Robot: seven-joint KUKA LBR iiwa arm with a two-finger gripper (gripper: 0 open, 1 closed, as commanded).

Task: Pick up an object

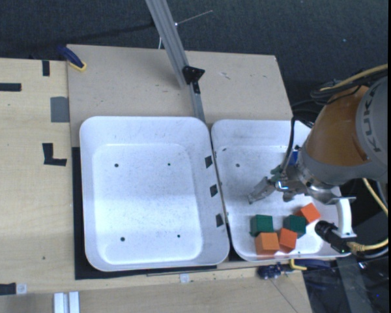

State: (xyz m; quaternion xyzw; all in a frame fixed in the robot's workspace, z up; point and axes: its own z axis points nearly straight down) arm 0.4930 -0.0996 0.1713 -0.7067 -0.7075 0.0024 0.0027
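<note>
We see two shallow white bins side by side on the wooden bench (143, 83). The left bin (91, 175) and the right bin (247, 135) touch along their inner edges.

The arm (339, 139) reaches in from the right, its orange band over the right bin's right side. The gripper (264, 189) hangs above the middle of that bin, pointing left. We make out a grey finger (259, 192) stretching left and down, but we cannot tell how wide the gripper stands; nothing shows between its tips.

The blocks lie in the near right corner of the right bin, just near of the gripper. A green block (262, 223) sits leftmost, with an orange block (268, 242) touching its near side. A second orange block (288, 238) lies just right of that, a second green block (296, 223) beyond it, and a third orange block (309, 212) farthest right, near the wrist.

A grey metal bar (169, 34) slants across the far bench.
</note>
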